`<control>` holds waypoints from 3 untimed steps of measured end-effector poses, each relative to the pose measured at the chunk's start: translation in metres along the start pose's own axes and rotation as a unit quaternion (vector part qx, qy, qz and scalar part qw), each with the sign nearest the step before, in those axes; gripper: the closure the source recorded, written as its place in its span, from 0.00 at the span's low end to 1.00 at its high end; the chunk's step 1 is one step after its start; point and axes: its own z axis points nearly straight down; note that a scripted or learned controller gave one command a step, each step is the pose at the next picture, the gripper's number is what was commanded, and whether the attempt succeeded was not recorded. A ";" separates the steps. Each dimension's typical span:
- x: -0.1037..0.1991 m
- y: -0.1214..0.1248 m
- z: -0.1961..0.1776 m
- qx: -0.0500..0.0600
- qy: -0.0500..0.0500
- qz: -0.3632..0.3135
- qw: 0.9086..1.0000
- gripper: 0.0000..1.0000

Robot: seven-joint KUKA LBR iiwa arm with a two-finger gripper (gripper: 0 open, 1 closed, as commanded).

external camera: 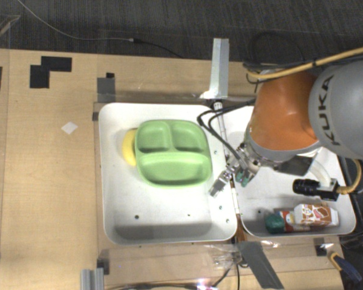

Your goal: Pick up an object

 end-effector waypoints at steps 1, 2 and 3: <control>-0.002 0.001 -0.012 -0.003 -0.002 0.002 1.000 1.00; -0.097 -0.035 -0.172 -0.001 -0.003 -0.098 0.995 1.00; -0.097 -0.035 -0.172 -0.001 -0.003 -0.098 0.995 0.00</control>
